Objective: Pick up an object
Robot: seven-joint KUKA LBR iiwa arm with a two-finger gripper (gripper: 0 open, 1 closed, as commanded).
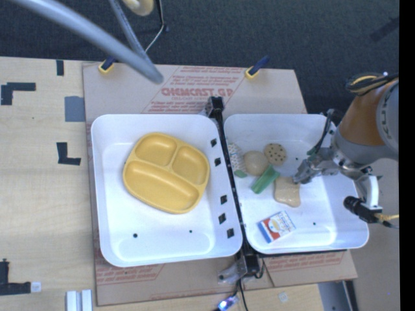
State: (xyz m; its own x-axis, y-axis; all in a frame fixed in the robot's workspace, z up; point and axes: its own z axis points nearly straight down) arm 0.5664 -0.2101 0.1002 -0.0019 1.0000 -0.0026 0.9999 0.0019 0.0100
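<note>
You see the gripper low in the right bin, beside the tan block; finger state unclear. Green stick at frame centre-right, long axis running lower-left to upper-right.

Single fixed camera above bench, angled down, both bins framed.

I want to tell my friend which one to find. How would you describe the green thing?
Look in the right-hand white bin, at the cluster of small things near its middle. The green stick lies slanted there, between a pale round lump and a tan block. It is the one bright green, long, thin piece among them.
</note>
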